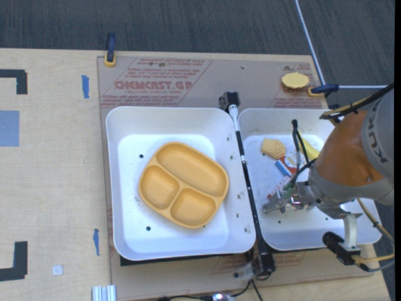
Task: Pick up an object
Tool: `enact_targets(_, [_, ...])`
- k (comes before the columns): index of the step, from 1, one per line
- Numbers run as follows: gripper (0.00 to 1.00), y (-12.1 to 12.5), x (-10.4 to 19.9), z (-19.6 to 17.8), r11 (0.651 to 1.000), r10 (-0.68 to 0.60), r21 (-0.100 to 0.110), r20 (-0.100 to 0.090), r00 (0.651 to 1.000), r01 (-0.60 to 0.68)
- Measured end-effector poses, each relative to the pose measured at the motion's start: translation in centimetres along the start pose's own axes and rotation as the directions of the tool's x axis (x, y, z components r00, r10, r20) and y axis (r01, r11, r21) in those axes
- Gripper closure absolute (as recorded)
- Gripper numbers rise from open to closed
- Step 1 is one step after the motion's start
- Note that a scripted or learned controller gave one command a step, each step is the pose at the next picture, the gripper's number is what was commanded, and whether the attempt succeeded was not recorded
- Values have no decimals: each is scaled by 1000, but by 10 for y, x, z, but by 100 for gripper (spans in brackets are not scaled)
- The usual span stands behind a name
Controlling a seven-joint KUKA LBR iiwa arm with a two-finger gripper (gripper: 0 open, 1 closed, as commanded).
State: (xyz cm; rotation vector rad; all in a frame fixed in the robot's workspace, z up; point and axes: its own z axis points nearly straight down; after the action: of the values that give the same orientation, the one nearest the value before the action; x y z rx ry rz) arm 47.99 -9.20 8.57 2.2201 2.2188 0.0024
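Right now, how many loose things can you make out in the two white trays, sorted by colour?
Yellow-orange: 1, the divided plate in the left bin.
Tan: 1, the ridged piece in the right bin.
Yellow: 1, the piece partly hidden by the arm.
Red and blue: 1, a small item, too small to identify.
Total: 4 visible; the arm may hide more.

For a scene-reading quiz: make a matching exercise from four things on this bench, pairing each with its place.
Things:
1. divided yellow plate
2. waffle-textured toy
3. yellow disc
4. pincer

Places:
A. on the cardboard beyond the bins
B. in the left bin
C. low over the right bin, among small items
D. near the far end of the right bin

Pairs: 1-B, 2-D, 3-A, 4-C
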Motion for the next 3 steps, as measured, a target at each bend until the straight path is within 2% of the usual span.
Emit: enact_targets(3, [0,0,-1,0,1000,-1,0,-2,1000,1])
